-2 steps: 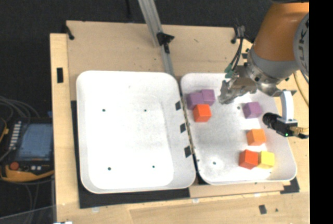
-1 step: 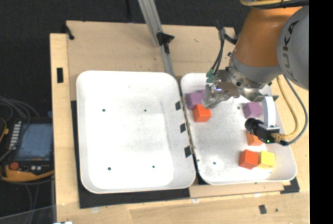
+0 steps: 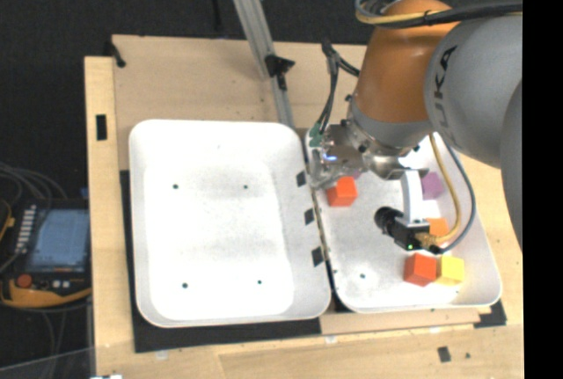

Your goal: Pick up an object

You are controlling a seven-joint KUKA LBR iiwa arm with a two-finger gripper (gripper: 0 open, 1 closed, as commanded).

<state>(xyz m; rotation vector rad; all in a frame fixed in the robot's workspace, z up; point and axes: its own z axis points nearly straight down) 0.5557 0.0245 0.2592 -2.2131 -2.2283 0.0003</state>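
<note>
Nearest, in the right bin [image 3: 387, 302], an orange block [image 3: 421, 269] sits touching a yellow block [image 3: 451, 270] at the front. Farther back, another orange cube [image 3: 342, 191] lies by the bin's left wall, just below the gripper [image 3: 332, 159]; nothing shows between its fingers, and I cannot tell whether they are apart or together. A purple block [image 3: 432, 185] peeks out beside the arm [image 3: 466, 87].

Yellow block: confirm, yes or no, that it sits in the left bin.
No. The yellow block lies in the right bin, near its lower right corner, touching an orange block.
</note>
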